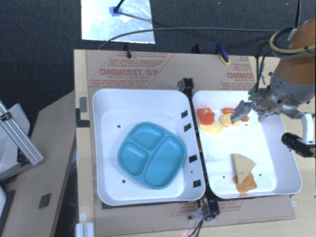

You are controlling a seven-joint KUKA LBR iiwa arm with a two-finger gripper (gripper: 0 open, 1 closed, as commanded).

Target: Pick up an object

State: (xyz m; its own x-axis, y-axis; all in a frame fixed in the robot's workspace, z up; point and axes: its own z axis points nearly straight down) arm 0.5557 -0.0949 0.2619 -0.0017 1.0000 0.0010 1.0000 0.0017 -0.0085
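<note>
My gripper (pixel 241 112) hangs low over the back of the right bin (pixel 276 147), reaching in from the right. Just under and beside its tip lie a small yellow piece (pixel 227 121) and an orange piece (pixel 227 111), partly hidden by it. A red-orange block (pixel 206 115) and a pale yellow lump (pixel 213 128) lie a little to its left, near the divider. At the bin's front a tan wedge (pixel 242 165) leans on an orange piece (pixel 246 183). I see nothing held in the gripper.
The left bin (pixel 108 107) holds a blue divided plate (pixel 151 154). A black clamp strip (pixel 194 132) runs between the two bins. The arm's grey body with its orange band (pixel 296 58) looms over the right bin's back right corner.
</note>
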